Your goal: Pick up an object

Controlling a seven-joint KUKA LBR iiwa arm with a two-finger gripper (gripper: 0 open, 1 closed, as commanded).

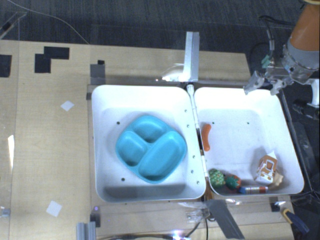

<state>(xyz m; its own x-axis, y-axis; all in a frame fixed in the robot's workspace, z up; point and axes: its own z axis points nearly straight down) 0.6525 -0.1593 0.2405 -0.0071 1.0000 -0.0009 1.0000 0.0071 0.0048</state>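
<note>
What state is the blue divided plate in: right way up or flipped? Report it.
Right way up. The blue divided plate lies flat in the left bin with its three hollow compartments facing the camera, nothing visible in them.

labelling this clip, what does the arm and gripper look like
The arm has an orange band above a grey wrist section. The gripper below it is grey metal with pale fingers, a small green part on its side and thin dark cables running along it.

Pale wooden bench [45, 149], two white bins side by side on it, left bin [102, 134], right bin [250, 109]
</note>
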